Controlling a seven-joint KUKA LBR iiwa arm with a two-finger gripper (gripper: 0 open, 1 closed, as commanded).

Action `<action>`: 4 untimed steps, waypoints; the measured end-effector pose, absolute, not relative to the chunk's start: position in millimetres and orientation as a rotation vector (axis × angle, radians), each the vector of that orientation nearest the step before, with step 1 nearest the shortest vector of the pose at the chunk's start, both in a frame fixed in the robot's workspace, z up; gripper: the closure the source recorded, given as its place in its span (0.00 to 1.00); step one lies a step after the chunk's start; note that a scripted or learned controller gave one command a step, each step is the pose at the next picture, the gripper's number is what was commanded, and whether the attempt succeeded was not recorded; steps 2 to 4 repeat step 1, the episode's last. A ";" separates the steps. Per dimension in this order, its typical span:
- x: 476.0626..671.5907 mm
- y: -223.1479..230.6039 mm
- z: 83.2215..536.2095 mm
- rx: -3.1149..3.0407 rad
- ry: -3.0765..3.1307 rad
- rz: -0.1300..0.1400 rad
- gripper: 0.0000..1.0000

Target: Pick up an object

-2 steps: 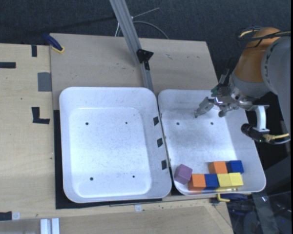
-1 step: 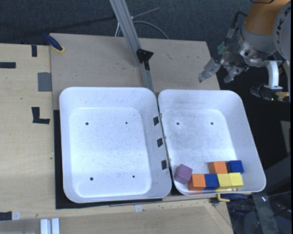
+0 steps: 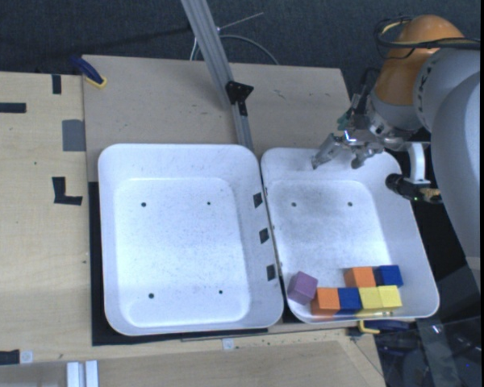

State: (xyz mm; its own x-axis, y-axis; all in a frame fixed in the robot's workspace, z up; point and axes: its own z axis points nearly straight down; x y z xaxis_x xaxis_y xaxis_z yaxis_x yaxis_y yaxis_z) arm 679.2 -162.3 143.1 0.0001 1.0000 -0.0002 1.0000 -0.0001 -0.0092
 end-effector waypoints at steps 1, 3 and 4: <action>681.0 -128.7 121.9 -2.216 -2.223 0.005 0.00; 681.0 -128.7 121.9 -2.216 -2.223 0.005 0.00; 681.0 -128.7 121.9 -2.216 -2.223 0.005 0.00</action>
